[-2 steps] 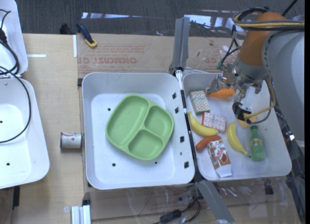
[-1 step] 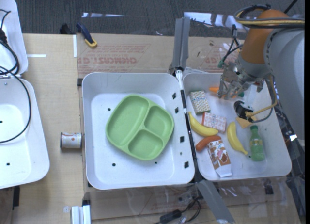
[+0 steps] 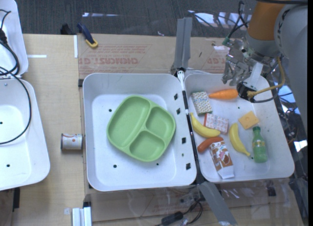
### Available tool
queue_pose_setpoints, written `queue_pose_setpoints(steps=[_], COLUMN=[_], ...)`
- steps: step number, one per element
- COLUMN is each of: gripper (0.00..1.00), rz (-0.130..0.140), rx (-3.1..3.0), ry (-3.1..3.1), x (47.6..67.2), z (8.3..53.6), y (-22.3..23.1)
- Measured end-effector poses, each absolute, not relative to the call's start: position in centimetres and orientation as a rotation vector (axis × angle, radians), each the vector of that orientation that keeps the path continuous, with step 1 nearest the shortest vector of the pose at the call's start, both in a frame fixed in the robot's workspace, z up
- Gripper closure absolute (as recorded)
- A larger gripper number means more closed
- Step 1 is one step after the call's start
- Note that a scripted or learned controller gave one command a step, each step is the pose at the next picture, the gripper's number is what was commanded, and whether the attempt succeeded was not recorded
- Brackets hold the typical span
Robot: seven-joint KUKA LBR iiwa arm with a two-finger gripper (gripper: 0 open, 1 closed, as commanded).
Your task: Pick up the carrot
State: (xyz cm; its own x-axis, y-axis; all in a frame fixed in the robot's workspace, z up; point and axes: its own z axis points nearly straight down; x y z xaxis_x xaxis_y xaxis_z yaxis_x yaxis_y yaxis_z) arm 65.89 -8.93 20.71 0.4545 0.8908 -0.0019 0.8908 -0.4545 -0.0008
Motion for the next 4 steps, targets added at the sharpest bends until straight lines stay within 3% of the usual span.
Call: queue_pose_setpoints(steps=[1, 2, 3, 4], gripper=[1.0, 0.0, 0.0, 0.0], rz=[-0.004, -0.006, -0.006, -0.003], rx=[2.651, 2.651, 2.589, 2.505], ry=[1.686, 1.686, 1.782, 1.897], x=[64.3, 64.3, 65.8, 62.5], z=[30.9, 30.8, 19.0, 10.8], y=[-5.3, -5.3, -4.4, -9.7])
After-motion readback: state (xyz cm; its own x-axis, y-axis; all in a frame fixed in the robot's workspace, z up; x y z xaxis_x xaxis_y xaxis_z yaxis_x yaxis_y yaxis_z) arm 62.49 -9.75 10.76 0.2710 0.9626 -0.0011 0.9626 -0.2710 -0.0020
